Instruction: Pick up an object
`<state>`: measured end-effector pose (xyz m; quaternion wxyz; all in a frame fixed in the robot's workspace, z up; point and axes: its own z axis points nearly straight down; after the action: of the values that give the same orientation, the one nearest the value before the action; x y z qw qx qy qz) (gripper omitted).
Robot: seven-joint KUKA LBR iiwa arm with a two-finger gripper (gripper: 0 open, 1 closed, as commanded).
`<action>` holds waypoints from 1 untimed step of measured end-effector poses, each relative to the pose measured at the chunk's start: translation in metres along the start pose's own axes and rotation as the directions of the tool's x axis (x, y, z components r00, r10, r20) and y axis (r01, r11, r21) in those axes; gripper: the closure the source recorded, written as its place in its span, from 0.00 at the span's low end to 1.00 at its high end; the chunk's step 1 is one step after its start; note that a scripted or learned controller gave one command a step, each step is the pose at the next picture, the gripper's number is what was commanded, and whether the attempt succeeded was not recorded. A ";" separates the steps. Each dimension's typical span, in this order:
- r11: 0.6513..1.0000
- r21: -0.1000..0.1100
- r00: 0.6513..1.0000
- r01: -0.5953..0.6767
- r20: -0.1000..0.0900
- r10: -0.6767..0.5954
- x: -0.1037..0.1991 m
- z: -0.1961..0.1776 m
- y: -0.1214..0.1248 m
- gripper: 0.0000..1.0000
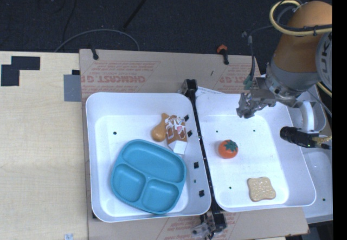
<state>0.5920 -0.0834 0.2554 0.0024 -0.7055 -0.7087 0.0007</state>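
tomato: (228, 148) orange-red, green top, mid right bin, loose, nothing touching it; likeliest target by position
toast: (261, 189) pale slice, flat, near front of right bin, well apart from tomato
end effector: (246, 110) dark, above the far edge of right bin, up-right of tomato, nothing visible between its fingers; too dark and small to tell whether wide or narrow
arm: (298, 44) orange band above wrist, reaching in from the right, tilted toward the bin
step: judged as approach, no grasp made, end effector not over any object yet
next move: calls for travel toward the front of the bin to sit over the tomato, then descent; round shape may roll out of a pinch, so centring matters
right bin: (282, 125) white, shallow, holds tomato and toast
left bin: (100, 125) holds blue plate (147, 176) with three sections, plus brown toy (160, 130) and printed packet (176, 129) side by side, touching, near the divider
counter: (38, 141) pale wood to the left, cardboard sheet under both bins
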 end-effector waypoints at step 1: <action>1.000 0.000 1.000 0.000 0.000 0.000 0.052 -0.001 -0.012 1.00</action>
<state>0.5796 -0.0315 0.2567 0.0025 -0.7056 -0.7086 0.0007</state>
